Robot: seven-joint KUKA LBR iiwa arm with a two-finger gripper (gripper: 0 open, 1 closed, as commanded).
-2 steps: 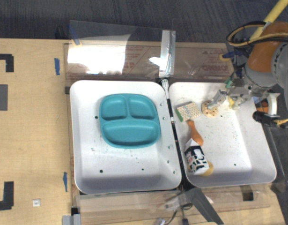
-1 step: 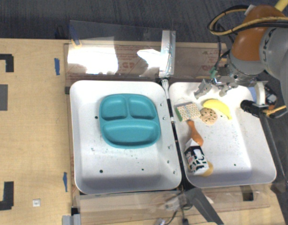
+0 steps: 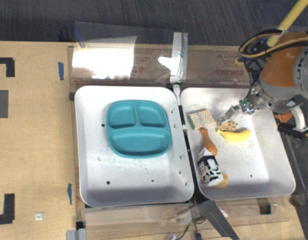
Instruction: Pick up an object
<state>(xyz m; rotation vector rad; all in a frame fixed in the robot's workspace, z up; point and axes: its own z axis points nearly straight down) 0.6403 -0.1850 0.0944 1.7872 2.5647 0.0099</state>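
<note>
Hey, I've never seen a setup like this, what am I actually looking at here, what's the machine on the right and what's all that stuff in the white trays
This is one picture from a camera fixed above a wooden bench, looking down at a slant. The machine on the right is a grey robot arm with an orange band; it reaches in over the right shallow white bin. Its gripper, the grasping part, hangs low over that bin, just above a yellow banana-shaped toy. I can't tell whether anything is between its fingers. Also in that bin lie a small checkered tan pad and an orange-necked bottle with a black and white label, on its side. The left shallow white bin holds a teal plastic plate with three compartments.
</note>
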